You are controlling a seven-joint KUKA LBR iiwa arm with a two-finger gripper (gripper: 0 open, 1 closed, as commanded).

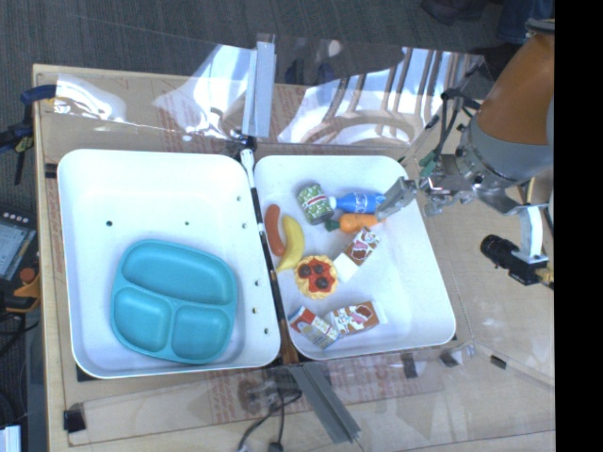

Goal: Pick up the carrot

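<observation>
One small orange toy carrot point(357, 221), one yellow banana point(293, 242), one blue bottle point(361, 201) in the right white bin point(431, 281). One turquoise divided tray point(175, 299) in the left. Grey pincer point(399, 196) beside the carrot; open or closed, impossible to tell.

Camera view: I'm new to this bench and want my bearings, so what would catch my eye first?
The blue tray stands out, lying alone in the left bin. Next comes the bright toy food clustered in the right bin: a banana, a pizza and the carrot. The gripper reaches in from the right, its tip just beside the carrot.
</observation>
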